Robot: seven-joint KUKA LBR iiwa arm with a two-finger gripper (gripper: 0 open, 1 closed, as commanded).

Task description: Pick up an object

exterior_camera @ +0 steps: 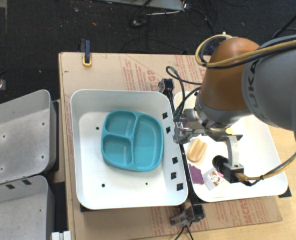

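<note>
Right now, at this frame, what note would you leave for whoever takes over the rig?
Hand: over the wall between the two bins. Whether it is open or shut cannot be told, and nothing is seen held.
Things: the teal divided plate lies flat in the left bin. A tan oblong piece, a purple piece and a small printed packet lie in the right bin, near the hand.
Done: no pick visible.
Left: grasp one object and lift it.

Grey arm (275, 81) in from the right, orange-banded wrist (228, 76) downward, gripper (182, 131) beneath it.
</note>
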